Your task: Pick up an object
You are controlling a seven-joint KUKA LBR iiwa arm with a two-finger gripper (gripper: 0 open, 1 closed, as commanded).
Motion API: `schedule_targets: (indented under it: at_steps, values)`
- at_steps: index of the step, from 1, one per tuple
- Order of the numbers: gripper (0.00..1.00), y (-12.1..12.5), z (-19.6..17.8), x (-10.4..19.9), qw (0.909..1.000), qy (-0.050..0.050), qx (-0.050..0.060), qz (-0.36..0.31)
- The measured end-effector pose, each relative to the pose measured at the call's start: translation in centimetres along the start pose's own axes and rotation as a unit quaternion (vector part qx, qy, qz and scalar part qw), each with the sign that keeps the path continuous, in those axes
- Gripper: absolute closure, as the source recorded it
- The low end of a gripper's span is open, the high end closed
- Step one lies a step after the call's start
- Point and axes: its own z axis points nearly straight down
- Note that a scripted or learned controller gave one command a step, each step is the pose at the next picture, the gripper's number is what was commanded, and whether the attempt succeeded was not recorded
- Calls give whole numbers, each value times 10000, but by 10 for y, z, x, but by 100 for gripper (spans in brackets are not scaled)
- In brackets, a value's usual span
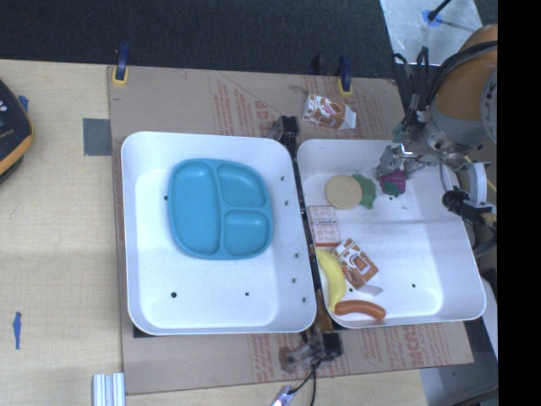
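My gripper (396,169) is over the far part of the right bin (439,260), reaching in from the right. A small purple object (393,183) sits between its fingertips, and the fingers are shut on it. Just left of it lie a green piece (368,189) and a round tan disc (343,192). Nearer the front of this bin are a white and red packet (323,224), a brown and orange packet (357,263), a banana (332,279) and a sausage (359,311).
The left bin (152,269) holds a blue divided plate (220,208). A snack packet (329,112) lies on the cardboard behind the bins. A yellow and black device (10,134) sits at the bench's left edge. Cables hang near the arm at right.
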Motion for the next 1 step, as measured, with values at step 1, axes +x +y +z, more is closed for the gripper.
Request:
schedule_targets:
  at_steps: [1]
  values:
    - [100, -29, -45, 55, 10000, 0, 17, -8]
